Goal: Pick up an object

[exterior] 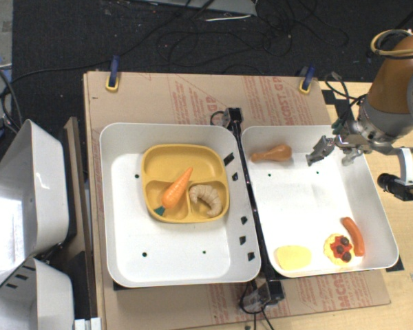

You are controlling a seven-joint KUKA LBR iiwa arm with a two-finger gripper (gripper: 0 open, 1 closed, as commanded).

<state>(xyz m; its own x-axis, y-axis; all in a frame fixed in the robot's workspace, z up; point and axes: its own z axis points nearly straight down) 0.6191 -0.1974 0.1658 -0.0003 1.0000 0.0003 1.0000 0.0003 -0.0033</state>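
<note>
The gripper point(334, 150) is hanging over the far side of the right bin point(310, 212), and nothing is sitting between its fingers. They look a little spread, but the view is poor there, so I cannot tell for sure. No toy is picked up yet, so the whole job is left to do. The toy chicken drumstick point(272, 155) is lying just beside the gripper, toward the left bin point(124, 253). The toy hot dog point(354, 236), the little pizza point(339, 249) and the yellow chip point(293, 257) are lying well apart from it, at the near edge. The yellow plate point(158, 163) with a toy carrot point(177, 188) and a shrimp point(208, 199) is waiting farther off.
</note>
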